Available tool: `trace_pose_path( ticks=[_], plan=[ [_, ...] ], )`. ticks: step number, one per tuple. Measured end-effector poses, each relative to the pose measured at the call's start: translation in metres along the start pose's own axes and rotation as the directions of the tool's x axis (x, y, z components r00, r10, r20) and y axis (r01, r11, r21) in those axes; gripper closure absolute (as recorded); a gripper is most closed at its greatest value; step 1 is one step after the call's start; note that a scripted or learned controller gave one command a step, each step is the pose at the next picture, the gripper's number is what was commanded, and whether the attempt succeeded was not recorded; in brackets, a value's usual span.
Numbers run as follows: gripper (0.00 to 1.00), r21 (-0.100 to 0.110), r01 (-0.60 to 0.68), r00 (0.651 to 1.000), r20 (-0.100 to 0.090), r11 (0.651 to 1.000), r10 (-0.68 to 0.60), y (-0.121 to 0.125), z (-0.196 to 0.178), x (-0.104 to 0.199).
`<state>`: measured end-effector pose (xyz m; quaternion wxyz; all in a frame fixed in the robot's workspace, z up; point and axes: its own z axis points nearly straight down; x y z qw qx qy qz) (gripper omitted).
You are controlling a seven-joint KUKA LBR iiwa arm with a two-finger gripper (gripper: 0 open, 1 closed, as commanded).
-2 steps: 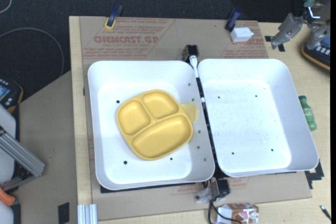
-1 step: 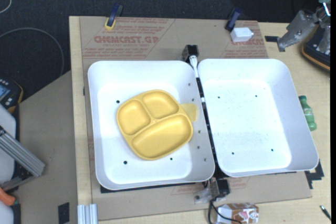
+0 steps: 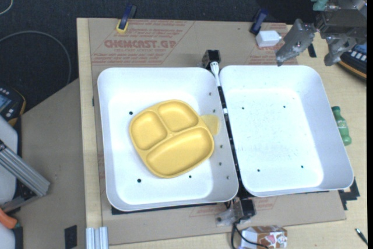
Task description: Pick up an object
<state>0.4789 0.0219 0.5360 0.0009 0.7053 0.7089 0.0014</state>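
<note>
Pincer (image 3: 309,51) first: from my remote station I see it hanging above the far rim of the right bin (image 3: 303,183), its two fingers spread wide apart with nothing between them. Working near to far, the yellow divided plate (image 3: 171,138) lies flat in the left bin (image 3: 113,125), three compartments facing up, well apart from the pincer. A thin yellow piece (image 3: 211,123) shows at the plate's right edge, touching it. Beyond the bins, a small white block (image 3: 268,38) rests on the cardboard base (image 3: 145,44).
</note>
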Motion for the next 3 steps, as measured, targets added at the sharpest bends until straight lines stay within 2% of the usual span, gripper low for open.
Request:
trace_pose_path(
  ticks=[1, 2, 3],
  plan=[
    [0.00, 0.000, -0.003, 1.000, 0.000, 1.000, 0.003, 0.001, 0.001, 0.055],
    [1.00, -0.004, -0.003, 1.000, 0.000, 1.000, 0.003, 0.002, -0.010, 0.054],
    [1.00, 0.015, -0.006, 1.000, 0.003, 1.000, 0.006, -0.001, 0.104, 0.066]
  ],
)
